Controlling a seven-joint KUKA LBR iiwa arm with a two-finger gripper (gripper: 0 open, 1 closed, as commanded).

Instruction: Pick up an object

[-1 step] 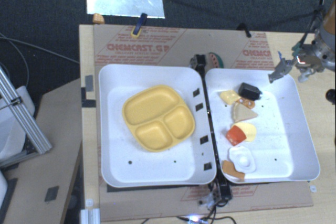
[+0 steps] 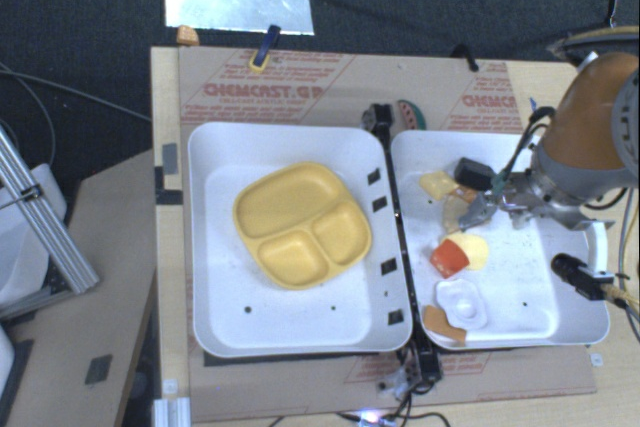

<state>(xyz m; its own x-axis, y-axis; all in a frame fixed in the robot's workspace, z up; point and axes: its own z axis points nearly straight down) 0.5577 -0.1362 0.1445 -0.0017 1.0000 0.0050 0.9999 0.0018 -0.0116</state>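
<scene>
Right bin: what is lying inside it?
A red and yellow object, a white piece, a tan piece and a pale yellow piece. The arm covers the back right corner of the right bin, hiding anything there.

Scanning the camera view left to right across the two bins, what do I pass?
Yellow tray → red piece → arm. The other small bits in the right bin overlap the red piece sideways, so they are left out.
</scene>
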